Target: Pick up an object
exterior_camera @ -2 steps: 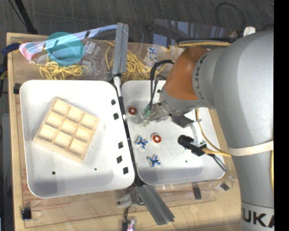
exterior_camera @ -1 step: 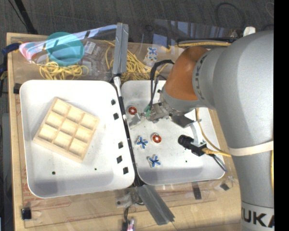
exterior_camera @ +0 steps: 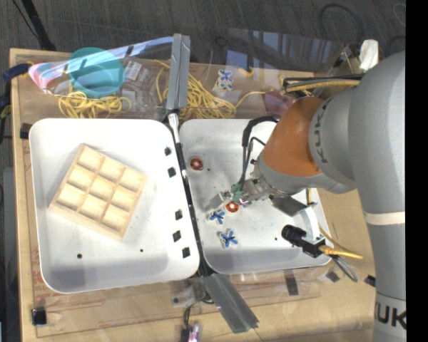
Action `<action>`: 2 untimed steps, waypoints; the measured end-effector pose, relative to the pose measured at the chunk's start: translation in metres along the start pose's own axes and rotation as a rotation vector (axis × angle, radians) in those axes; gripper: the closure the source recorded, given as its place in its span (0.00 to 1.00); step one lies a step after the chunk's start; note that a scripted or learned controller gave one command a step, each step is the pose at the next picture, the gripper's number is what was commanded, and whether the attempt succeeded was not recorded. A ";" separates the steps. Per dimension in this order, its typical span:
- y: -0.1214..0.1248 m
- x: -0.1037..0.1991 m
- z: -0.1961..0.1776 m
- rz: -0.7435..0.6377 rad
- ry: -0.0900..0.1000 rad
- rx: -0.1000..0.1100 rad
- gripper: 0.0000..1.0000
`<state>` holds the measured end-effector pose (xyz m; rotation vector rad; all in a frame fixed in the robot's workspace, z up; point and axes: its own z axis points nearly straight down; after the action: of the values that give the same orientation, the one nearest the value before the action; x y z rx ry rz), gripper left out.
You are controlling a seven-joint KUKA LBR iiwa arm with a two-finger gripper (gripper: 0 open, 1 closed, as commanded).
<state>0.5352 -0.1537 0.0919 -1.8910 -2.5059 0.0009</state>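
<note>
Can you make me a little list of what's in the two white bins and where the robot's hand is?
left bin: wooden grid block, nine squares, lying askew
right bin: upper red ring, lower red ring, two blue jacks
gripper: low in right bin, just above lower red ring
behind bins: yellow cord

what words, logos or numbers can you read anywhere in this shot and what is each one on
"KU": pale letters low on the grey arm, cut off at the picture's edge.
Any print on the clear plastic bag behind the bins is too blurred to read.
No other text can be made out.
</note>
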 end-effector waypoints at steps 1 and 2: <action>0.001 0.001 -0.010 -0.006 0.001 0.001 1.00; 0.001 0.001 -0.010 -0.007 0.001 0.001 0.00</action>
<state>0.5357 -0.1530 0.1016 -1.8820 -2.5109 0.0020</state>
